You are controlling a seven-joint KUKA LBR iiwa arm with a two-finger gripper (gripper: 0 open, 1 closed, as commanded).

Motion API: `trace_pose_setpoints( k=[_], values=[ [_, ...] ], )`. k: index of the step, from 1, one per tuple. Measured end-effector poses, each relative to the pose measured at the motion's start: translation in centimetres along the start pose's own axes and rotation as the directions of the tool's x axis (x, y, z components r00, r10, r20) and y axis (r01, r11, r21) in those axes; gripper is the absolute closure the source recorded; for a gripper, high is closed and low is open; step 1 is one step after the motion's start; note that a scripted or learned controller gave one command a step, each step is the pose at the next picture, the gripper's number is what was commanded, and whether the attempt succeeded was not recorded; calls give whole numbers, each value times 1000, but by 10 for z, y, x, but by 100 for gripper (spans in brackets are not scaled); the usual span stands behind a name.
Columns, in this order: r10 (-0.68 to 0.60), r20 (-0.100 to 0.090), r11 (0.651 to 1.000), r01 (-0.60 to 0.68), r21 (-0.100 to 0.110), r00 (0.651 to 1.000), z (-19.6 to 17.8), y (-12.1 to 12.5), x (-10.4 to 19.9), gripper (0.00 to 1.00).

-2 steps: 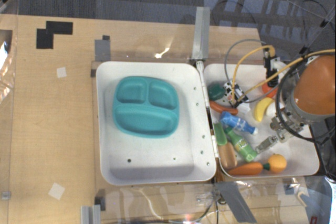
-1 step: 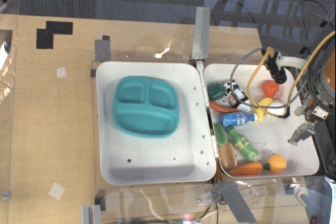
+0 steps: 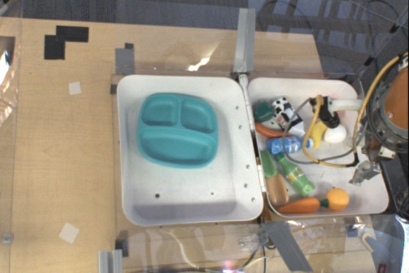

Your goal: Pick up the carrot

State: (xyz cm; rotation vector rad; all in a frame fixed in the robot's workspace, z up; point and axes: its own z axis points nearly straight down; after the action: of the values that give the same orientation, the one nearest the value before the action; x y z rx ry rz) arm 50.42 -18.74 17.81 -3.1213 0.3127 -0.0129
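Observation:
The carrot point(image 3: 299, 205) is orange with a green tip. It lies flat along the front wall of the right bin point(image 3: 382, 201), between a tan wooden piece point(image 3: 277, 189) and an orange fruit point(image 3: 337, 199). The arm point(image 3: 391, 113), with its orange band, hangs over the right rim of that bin. The gripper point(image 3: 367, 172) shows as a grey metal part at the bin's right side, up and to the right of the carrot and well apart from it. Nothing shows in the gripper.
The right bin also holds a green bottle point(image 3: 296, 177), a blue bottle point(image 3: 284, 146), a cow figure point(image 3: 281, 112), a yellow banana point(image 3: 316, 132), a white egg point(image 3: 335, 134) and a red-orange piece point(image 3: 268, 132). A teal divided plate point(image 3: 177, 130) sits in the left bin point(image 3: 192, 204). Cables loop beside the arm.

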Motion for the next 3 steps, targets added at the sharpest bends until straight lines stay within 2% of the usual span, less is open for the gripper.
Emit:
trace_pose_setpoints(
  k=[1, 2, 3],
  values=[
    [218, 5, 976, -218, -3, 976, 1, -41, -16, 0],
    [-2, -7, 1000, 2, -2, 1000, 55, -10, -1, 0],
    [0, 0, 1000, 0, -5, 1000, 91, 21, -6, 0]
  ],
)
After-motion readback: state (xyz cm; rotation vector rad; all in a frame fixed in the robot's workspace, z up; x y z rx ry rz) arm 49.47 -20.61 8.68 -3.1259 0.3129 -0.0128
